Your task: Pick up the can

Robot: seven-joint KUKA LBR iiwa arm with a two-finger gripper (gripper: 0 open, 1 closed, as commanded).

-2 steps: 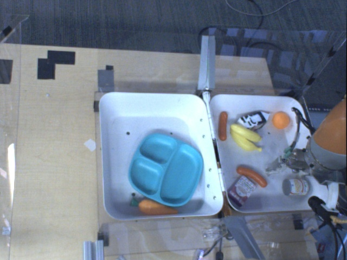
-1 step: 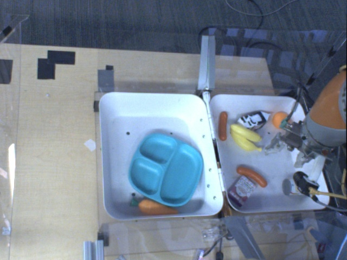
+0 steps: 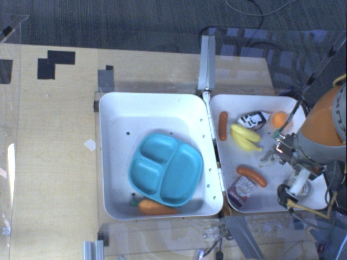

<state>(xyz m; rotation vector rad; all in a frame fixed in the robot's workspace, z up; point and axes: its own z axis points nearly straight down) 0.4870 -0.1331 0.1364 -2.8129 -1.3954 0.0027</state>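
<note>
A: Largest first, please. What bears the scene?

B: A bench carrying two white bins. The left bin [image 3: 116,145] holds a blue divided plate [image 3: 166,168] with a carrot [image 3: 157,207] at its near edge. The right bin [image 3: 271,202] holds the smaller items: bananas [image 3: 245,136], two sausages [image 3: 223,125] [image 3: 252,176], an orange ball [image 3: 279,119], a black-and-white toy [image 3: 254,119].

A: And the arm [image 3: 324,128]?

B: It reaches over the right bin's right side. The gripper [image 3: 277,148] hangs near the bananas; whether it is spread or closed cannot be told. Nothing is seen between its tips.

A: Where is the can [image 3: 242,189]?

B: Lying on its side at the right bin's near left corner, just beside the lower sausage, nearer the camera than the gripper and to its left.

A: Which step is in hand?

B: Probably the approach. The next move calls for travel toward that corner, then a descent clear of the sausage and the bin wall.
</note>
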